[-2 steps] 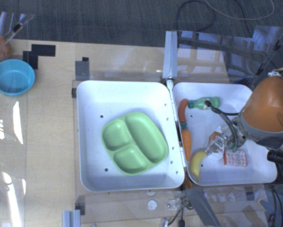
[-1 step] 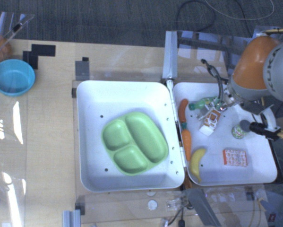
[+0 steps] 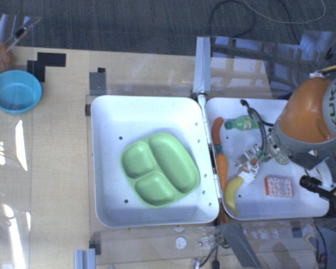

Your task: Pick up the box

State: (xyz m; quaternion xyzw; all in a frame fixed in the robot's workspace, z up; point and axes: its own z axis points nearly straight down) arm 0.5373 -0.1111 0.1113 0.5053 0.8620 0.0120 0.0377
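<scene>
My hand [image 3: 252, 160] hung low in the right bin [image 3: 302, 209], just above the banana [image 3: 233, 190]; whether it was open or closed I could not tell. The box [image 3: 279, 186] lay flat just beside it, untouched.

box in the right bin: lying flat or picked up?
Lying flat. The box rests face up on the floor of the right bin, apart from the gripper, nothing gripping it.

Tray [image 3: 160, 168] sits in the left bin [image 3: 106, 150]; in the right bin [image 3: 308, 206], the box [image 3: 279, 186] lies at three o'clock of the banana [image 3: 233, 192].
</scene>
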